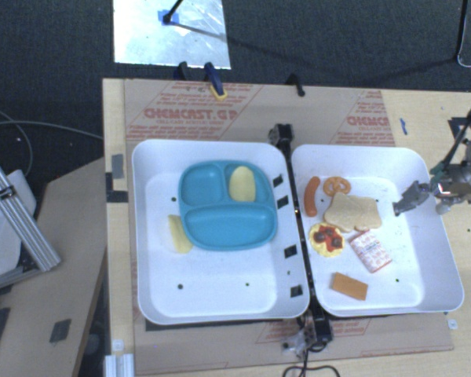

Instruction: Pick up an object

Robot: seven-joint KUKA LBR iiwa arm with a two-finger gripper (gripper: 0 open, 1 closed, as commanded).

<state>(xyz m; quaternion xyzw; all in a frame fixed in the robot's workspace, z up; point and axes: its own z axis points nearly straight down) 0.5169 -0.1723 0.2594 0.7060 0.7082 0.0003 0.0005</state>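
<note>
**Arm at the right bin's edge, toy food spread below**

The right bin [424, 289] holds a loose cluster of toy food. A slice of bread [353, 211] lies near the middle, with a pretzel [337, 185] touching it at 11 o'clock and a sausage [312, 195] upright just beside the pretzel, close to the divider. At 7 o'clock from the bread sits a small pizza [327, 239], and at 5 o'clock a red and white packet [370, 251], tilted. An orange cracker [349, 286] lies apart from the rest, toward the bin's near wall. Nothing is stacked over these pieces, though bread, pretzel, pizza and packet crowd one another.

The left bin [153, 289] carries a blue divided plate [227, 206] with a yellow lemon [242, 184] in its upper right compartment. A pale yellow wedge [179, 233] lies on the bin floor, touching the plate's left rim at 8 o'clock.

The gripper [408, 198] reaches in from 3 o'clock, over the right bin's right side, well apart from the bread. It is dark and blurred; I cannot tell how its tips stand, and nothing is seen held in it.

Both bins rest on a brown printed board [188, 108] on a pale bench [71, 210]. Behind it, at 12 o'clock, a shiny sheet [141, 22] lies on dark carpet [39, 38]. A metal frame [16, 218] stands at 9 o'clock
</note>
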